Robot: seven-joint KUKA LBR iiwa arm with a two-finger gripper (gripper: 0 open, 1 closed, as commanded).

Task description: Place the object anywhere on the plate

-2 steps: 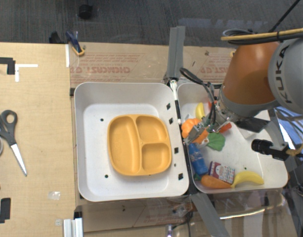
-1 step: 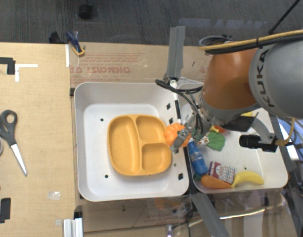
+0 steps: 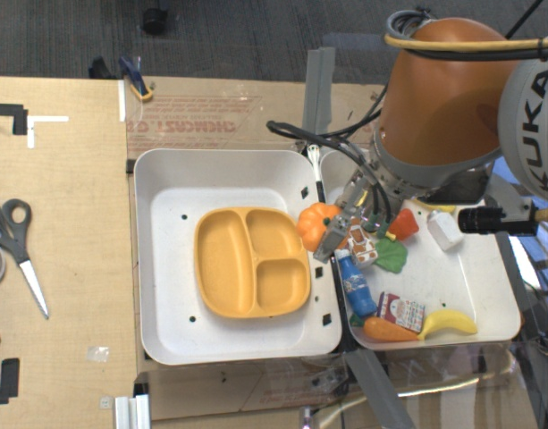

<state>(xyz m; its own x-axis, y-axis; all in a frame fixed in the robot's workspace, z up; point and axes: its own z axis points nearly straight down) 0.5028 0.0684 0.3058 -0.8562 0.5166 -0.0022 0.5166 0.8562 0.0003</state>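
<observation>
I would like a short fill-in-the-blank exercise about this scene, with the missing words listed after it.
1. The yellow plate lies in the ____ bin.
2. The plate is divided into ____ compartments.
3. The small pumpkin at the gripper is ____ in colour.
4. The banana lies in the ____ bin.

Missing words: left; three; orange; right

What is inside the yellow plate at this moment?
The plate shows three bare compartments with nothing inside. The orange pumpkin sits beside its right rim, at the end effector.
</observation>
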